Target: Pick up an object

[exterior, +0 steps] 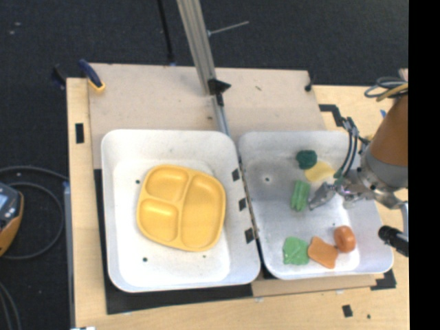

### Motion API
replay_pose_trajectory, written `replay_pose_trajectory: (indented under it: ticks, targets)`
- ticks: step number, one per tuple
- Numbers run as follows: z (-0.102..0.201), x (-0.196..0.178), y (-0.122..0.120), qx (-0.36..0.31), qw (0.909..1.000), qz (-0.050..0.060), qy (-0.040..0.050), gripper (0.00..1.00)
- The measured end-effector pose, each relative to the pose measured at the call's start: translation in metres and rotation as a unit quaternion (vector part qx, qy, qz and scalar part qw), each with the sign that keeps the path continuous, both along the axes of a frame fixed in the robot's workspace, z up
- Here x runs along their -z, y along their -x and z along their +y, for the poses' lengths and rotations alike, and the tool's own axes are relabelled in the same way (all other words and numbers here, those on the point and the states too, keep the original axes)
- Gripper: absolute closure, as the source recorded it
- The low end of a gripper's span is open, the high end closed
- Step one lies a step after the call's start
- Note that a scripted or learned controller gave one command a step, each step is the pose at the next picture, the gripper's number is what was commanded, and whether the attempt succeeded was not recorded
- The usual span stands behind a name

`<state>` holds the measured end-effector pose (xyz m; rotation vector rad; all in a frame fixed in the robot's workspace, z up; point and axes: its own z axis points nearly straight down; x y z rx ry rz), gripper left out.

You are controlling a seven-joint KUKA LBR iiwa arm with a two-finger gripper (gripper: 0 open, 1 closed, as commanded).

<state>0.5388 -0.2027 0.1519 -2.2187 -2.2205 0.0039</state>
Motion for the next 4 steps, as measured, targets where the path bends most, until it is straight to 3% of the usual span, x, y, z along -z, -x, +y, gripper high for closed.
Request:
replay_pose_trajectory:
  ticks: [1, 2, 4]
  targets:
    - [-0.001, 0.051, -0.001, 0.001, 1.0, -0.003, 0.0009, 0.0]
    - [-0.002, 0.037, -0.002, 0.002, 1.0, -0.005, 0.001, 1.0]
    - [0.004, -0.058, -0.005, -0.001, 1.0, -0.006, 0.0017, 1.0]
